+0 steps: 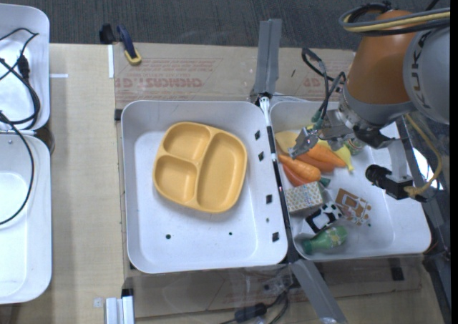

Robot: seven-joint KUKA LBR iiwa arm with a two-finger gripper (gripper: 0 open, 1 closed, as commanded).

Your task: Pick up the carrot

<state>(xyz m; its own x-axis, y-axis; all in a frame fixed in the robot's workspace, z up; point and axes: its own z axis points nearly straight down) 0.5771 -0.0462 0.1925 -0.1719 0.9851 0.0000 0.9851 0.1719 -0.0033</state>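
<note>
Fingers, open or shut? Can't tell; the gripper [306,141] sits over the carrot [302,167] in the right bin [401,233]. Left bin [143,237] has a yellow divided plate [200,166].

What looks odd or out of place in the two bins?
Nothing looks spilled or broken. The right bin is crowded: carrots and other toys lie heaped together. The yellow plate in the left bin sits slightly askew.
</note>
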